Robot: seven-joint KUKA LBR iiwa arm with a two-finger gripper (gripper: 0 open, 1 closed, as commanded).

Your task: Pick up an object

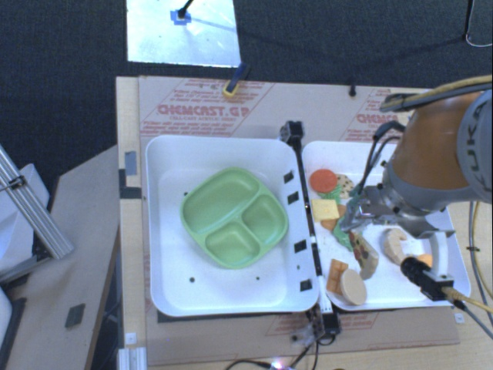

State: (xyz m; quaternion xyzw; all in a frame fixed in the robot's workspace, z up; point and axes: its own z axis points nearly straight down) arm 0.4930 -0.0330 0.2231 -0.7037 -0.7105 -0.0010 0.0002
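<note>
1. Looking at the right bin (454,280): we are seeing a cluster of small toy-food pieces. A red round piece (323,180), a yellow square piece (326,209), an orange block (337,274) touching a tan disc (353,289) near the front wall, and a pale rounded piece (394,245) further right.
2. We are judging all of them as light, rigid plastic or wood, probably smooth, so slipping matters more than crushing. Nothing here looks fragile.
3. We are favouring the orange block as a pick: flat opposing sides, so we would be taking it across its narrow width. The tan disc touching it is complicating finger clearance. The red round piece is sitting more apart from its neighbours, but a low disc means gripping by the rim.
4. The left bin (166,284) is holding a green divided plate (233,216), lying a bit askew, well apart from the action.
5. The arm (439,156) is reaching in from the right, wrist bent down over the right bin, with the gripper (353,223) sitting low among the pieces just beside the yellow square.
6. We are not able to tell the end effector's state; clutter is masking it, and we are seeing no piece clearly held.
</note>
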